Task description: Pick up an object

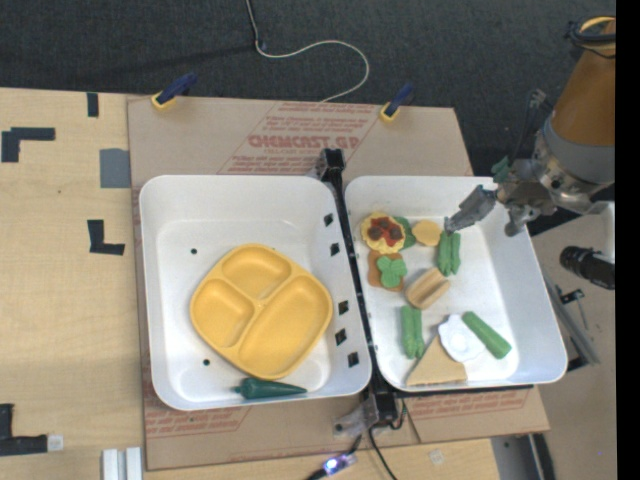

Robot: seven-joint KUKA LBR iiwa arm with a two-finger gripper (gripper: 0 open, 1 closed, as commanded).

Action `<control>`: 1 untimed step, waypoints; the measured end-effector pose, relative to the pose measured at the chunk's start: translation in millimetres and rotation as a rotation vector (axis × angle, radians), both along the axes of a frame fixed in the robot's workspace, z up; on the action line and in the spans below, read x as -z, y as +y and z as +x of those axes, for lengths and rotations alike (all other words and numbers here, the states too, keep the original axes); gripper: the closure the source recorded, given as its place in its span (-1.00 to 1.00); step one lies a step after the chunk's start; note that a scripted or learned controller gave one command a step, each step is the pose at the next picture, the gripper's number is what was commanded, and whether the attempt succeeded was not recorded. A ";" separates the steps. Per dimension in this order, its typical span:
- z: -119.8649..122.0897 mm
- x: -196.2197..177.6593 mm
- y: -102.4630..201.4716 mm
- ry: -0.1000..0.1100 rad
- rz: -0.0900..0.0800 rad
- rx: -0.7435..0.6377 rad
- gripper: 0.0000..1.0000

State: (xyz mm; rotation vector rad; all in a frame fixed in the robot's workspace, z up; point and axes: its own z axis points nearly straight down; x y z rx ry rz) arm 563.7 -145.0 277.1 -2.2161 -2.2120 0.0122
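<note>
From above, we see our pincer (pixel 490 208) at the far right side of the right bin (pixel 525 298). We cannot tell if it is wide or narrow, and we see nothing in it. Just left of it and a bit below lies a green bean toy (pixel 449 252), next to a yellow round piece (pixel 427 233). The bean looks light, hard and a bit slippery (like plastic play food), so we think grabbing it across its thin middle works best. Far left sits the yellow tray (pixel 262 309).
</note>
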 end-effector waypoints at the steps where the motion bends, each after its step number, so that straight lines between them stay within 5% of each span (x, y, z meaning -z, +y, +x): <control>1: 1.9 -6.3 0.3 -0.011 -0.002 -0.003 -1.00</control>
